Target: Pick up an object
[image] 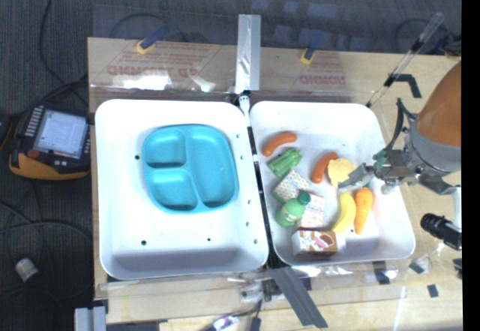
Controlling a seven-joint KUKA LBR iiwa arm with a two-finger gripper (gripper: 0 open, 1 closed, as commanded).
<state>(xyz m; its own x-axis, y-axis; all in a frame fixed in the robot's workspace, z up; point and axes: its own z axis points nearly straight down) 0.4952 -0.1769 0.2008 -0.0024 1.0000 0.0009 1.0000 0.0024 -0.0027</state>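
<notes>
Hovering over the right bin [390,236], the end effector [358,178] is sitting just above the carrot [362,209]; grip state's unclear.

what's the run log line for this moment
arm: over right bin | gripper: above carrot and banana | held: nothing seen | left bin: blue tray

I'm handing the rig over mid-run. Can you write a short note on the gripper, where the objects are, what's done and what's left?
Gripper: low in the right bin, beside the yellow piece and carrot; nothing seen between its fingers.
Objects: all in the right bin, with banana, two sausages, green bottle, carton.
Left bin: blue divided tray.
Done: approach only.
Left: grasp and lift one object.
</notes>
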